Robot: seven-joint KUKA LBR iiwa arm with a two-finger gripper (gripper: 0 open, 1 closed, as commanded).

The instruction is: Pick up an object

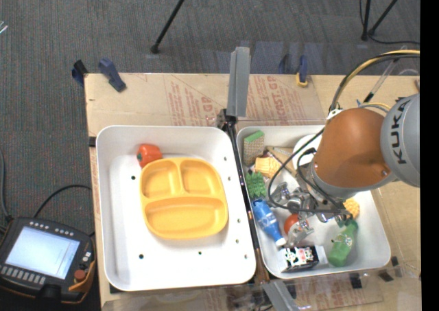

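We see the gripper [300, 226] low in the right bin [381, 237], over a small red ball [293, 222] beside the blue bottle [267, 221]. The ball looks light, smooth, likely to roll; we'd pinch across its middle.

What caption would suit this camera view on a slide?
Robot arm's gripper lowered into the cluttered right bin; yellow divided tray lies in the left bin.
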